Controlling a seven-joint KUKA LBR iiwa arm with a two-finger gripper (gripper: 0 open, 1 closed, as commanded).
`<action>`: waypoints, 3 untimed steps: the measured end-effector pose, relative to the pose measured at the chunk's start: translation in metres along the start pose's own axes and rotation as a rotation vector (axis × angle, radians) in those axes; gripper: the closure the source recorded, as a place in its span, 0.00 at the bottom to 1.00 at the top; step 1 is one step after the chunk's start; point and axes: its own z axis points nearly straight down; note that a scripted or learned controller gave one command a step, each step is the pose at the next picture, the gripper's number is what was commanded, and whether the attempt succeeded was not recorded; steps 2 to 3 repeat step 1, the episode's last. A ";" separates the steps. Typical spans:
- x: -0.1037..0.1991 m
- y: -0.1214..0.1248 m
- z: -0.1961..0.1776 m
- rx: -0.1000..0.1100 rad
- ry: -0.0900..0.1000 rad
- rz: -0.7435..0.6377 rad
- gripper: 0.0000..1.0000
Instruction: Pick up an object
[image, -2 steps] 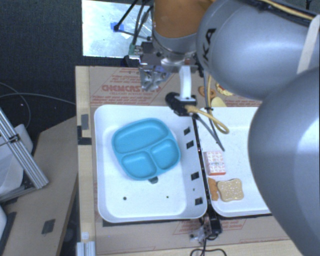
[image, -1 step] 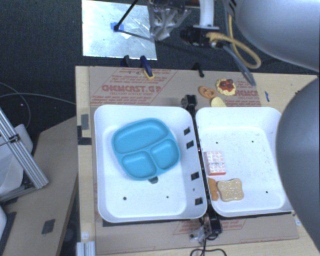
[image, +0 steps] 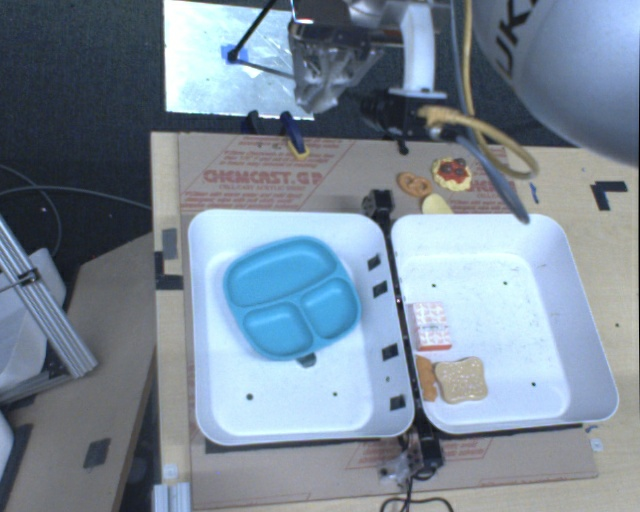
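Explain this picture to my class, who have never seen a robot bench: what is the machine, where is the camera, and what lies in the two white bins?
One camera is fixed above the bench, looking down at a slant. The big grey shape at top right is the robot arm; the metal part hanging at the top middle seems to be its claw, raised above the back of the bench, with nothing visibly in it. The left bin holds a blue divided tray. The right bin holds a small red-and-white patterned piece, a toy slice of toast and a small orange-brown piece against the toast's left side. Behind the bins, on the cardboard, lie three more toy foods, one of them like a small pizza.
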 end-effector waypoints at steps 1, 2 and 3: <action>-0.001 -0.077 0.065 0.011 -0.004 0.001 1.00; -0.001 -0.077 0.065 0.011 -0.004 0.001 1.00; -0.001 -0.077 0.065 0.011 -0.004 0.001 1.00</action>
